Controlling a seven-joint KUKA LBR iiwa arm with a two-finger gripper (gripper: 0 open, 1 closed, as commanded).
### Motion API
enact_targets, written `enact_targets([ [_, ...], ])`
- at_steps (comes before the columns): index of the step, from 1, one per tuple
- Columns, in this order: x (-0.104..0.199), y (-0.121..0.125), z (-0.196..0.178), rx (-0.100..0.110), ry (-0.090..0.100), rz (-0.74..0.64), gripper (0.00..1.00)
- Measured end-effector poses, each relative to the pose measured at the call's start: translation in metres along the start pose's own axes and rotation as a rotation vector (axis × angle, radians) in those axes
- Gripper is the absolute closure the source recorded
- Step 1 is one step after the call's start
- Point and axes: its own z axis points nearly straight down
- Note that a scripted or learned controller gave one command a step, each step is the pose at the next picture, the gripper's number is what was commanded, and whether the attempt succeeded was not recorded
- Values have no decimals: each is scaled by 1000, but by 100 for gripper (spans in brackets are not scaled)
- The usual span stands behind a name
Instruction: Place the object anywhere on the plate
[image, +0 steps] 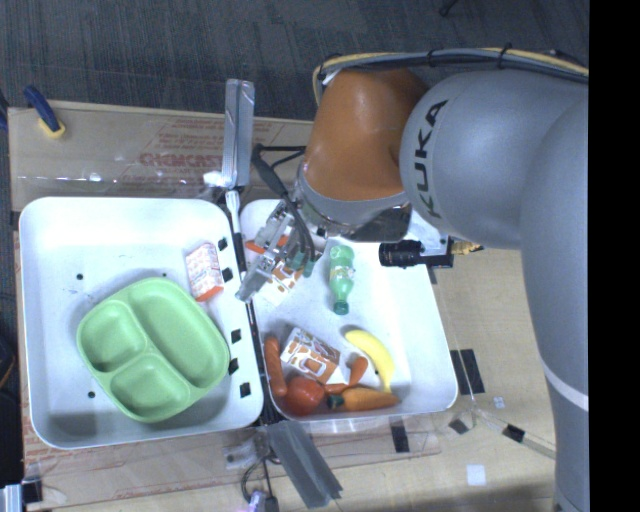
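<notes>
A green divided plate (150, 350) lies in the lower part of the left bin (60, 220). Just above its top right rim, on the bin floor, rests a small orange and white packet (203, 270). My gripper (264, 268) hangs over the divider between the two bins, at the top left corner of the right bin (422, 330), right of the packet. Something orange and white shows at the gripper's tip, but I cannot make out what it is or whether it is held. The wrist hides the bin's top edge.
In the right bin lie a green bottle (341, 277), a banana (372, 355), a snack box (308, 358), a tomato (303, 395) and carrots (365, 400). A grey bar (238, 130) stands behind the divider.
</notes>
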Motion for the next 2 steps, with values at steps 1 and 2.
enact_targets([
  [1,69,-33,44,2,4,144,0],
  [2,122,31,85,4,5,177,0],
])
